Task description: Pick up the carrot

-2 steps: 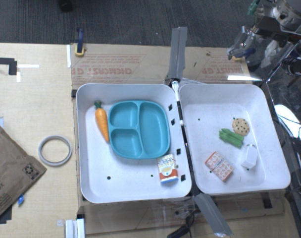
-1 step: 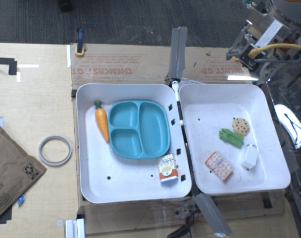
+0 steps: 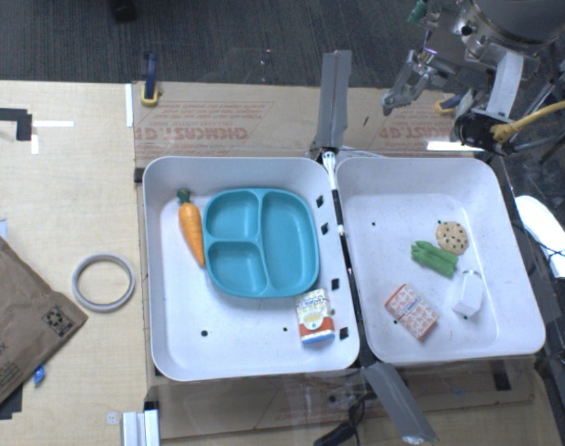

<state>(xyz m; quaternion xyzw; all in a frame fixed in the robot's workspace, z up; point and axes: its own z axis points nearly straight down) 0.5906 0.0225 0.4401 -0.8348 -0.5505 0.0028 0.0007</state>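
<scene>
Two white bins sat side by side on my feed. Carrot [image 3: 191, 228] lay in left bin [image 3: 162, 323], lengthwise, just left of teal divided plate [image 3: 262, 242], green top pointing away. Small juice carton [image 3: 316, 317] stood near plate's front corner. Right bin [image 3: 505, 333] held cookie [image 3: 452, 236], green vegetable [image 3: 434, 257], snack packet [image 3: 412, 310], white object [image 3: 467, 295]. Gripper [image 3: 400, 93] hung beyond right bin's far edge, well apart from carrot; I couldn't tell its state.

Bright even light, perhaps slightly soft
</scene>
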